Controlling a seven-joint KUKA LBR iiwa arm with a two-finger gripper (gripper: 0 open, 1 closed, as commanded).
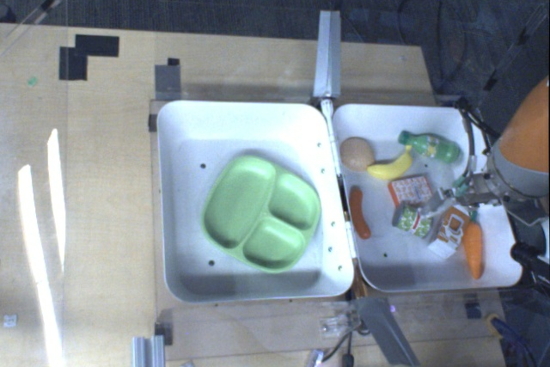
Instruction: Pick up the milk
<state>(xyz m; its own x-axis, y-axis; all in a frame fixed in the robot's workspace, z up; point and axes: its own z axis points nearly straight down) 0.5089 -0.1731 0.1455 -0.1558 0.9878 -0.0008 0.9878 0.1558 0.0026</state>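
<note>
The tool is hovering at the right bin's edge; its opening cannot be told. The small white printed milk carton is lying just below it, touching the orange carrot. Advisable: descending squarely, avoiding the carrot.

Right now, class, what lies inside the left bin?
A green divided plate lies inside the left bin. The bin floor beneath the plate is covered, so anything under it cannot be seen.
</note>
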